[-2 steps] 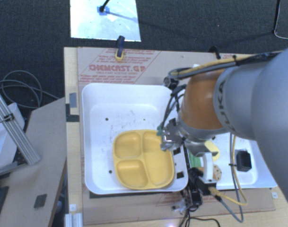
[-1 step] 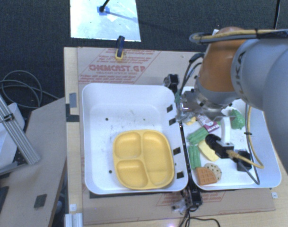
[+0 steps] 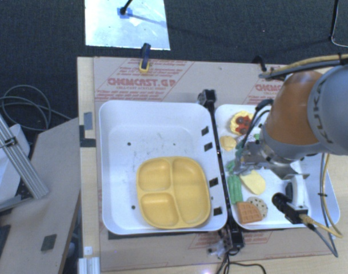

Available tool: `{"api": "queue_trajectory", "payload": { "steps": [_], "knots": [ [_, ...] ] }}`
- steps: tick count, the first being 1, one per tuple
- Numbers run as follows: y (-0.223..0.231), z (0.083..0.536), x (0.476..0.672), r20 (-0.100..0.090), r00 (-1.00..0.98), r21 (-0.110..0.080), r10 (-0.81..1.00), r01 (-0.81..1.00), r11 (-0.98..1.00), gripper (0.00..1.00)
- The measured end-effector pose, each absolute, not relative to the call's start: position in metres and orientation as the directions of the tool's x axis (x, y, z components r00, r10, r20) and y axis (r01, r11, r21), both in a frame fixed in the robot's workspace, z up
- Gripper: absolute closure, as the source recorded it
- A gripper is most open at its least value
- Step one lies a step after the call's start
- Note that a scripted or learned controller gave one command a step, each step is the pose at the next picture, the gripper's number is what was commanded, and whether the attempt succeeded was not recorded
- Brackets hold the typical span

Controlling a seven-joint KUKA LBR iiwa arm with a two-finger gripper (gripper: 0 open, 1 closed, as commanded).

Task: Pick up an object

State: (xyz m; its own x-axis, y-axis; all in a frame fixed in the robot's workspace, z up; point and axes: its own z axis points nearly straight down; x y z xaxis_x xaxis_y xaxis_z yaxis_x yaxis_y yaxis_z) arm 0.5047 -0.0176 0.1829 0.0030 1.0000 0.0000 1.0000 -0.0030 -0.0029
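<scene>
Reaching in from the right with the arm (image 3: 311, 113) and hanging the gripper (image 3: 240, 163) low over the right bin (image 3: 276, 224), close to its left wall. Hiding the claw's opening under the wrist's own bulk, so leaving it impossible to tell how wide it stands or whether anything is caught in it. Lying nearest below: a green piece (image 3: 235, 188) stretched along the wall, and a pale yellow slice (image 3: 254, 182) just beside it, both looking like toy food. Sitting further toward the near rim, a waffle (image 3: 248, 213) touching a round cookie (image 3: 258, 205); resting at the far end, a red-and-yellow piece (image 3: 241, 122). Judging the green piece the likeliest target: probably light, hollow plastic, stiff but smooth, so prone to squirting out of a pinch. Suggesting a grasp across its narrow width near the middle, not along its length, while minding the wall crowding one side and the slice crowding the other. Leaving the left bin (image 3: 156, 130) aside, with its yellow divided tray (image 3: 174, 192).
</scene>
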Motion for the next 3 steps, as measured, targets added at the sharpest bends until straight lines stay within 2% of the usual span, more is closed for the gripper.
{"api": "queue_trajectory", "payload": {
  "steps": [1,2,3],
  "knots": [
    [0.047,0.184,0.486,0.003,-0.010,-0.001,1.000,1.000,0.010,1.00],
    [0.043,0.184,0.487,0.001,-0.002,0.000,1.000,1.000,0.002,0.00],
    [-0.056,0.240,0.500,-0.005,0.008,0.008,1.000,1.000,-0.008,0.00]
  ]
}}
